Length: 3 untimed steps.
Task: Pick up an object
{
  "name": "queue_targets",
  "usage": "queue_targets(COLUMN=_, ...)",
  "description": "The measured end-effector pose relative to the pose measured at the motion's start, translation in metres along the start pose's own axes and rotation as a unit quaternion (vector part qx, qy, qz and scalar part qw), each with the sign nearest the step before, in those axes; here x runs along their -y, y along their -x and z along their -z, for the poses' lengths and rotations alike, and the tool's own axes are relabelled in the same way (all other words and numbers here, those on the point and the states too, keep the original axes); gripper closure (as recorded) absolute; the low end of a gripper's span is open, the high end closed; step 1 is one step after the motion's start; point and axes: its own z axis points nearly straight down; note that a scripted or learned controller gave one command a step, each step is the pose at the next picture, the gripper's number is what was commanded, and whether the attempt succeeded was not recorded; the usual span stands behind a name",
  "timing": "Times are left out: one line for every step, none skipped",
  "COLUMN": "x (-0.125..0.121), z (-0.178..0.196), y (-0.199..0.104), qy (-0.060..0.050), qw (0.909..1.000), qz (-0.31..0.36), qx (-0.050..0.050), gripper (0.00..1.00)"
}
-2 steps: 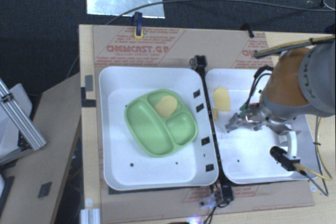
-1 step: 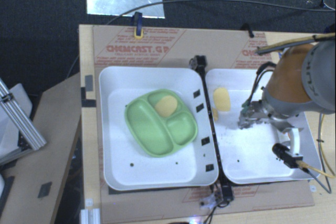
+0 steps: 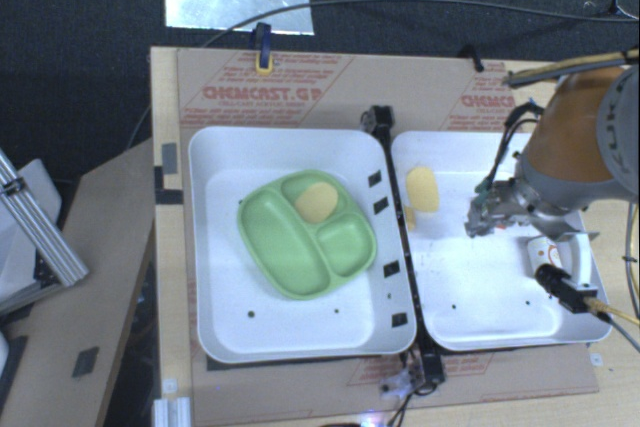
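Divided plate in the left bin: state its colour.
Light green, clearest in the camera view: divided plate.

You have two pale yellow objects to choose from. One yellow lump [image 3: 318, 202], rounded and soft-edged, lies in the upper small compartment of the green tray [image 3: 285, 250], which sits tilted in the left bin [image 3: 225, 315]; the lump touches the ridge that divides that compartment from the ones beside it. The other, a yellow block [image 3: 422, 188] with a rounded top, lies flat on the floor of the right bin [image 3: 480, 315], in its upper left corner, just beside the wall shared with the left bin and well apart from the lump.
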Motion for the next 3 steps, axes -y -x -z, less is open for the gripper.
queue_targets(x=0.002, z=0.046, y=-0.006, qy=0.001, qw=1.0, qz=0.002, qx=0.0, gripper=1.0)
queue_targets(x=0.002, z=0.11, y=-0.001, qy=0.002, qw=1.0, qz=0.002, qx=0.001, gripper=1.0)
queue_targets(x=-0.007, z=0.098, y=-0.058, qy=-0.001, qw=1.0, qz=0.004, qx=-0.001, gripper=1.0)
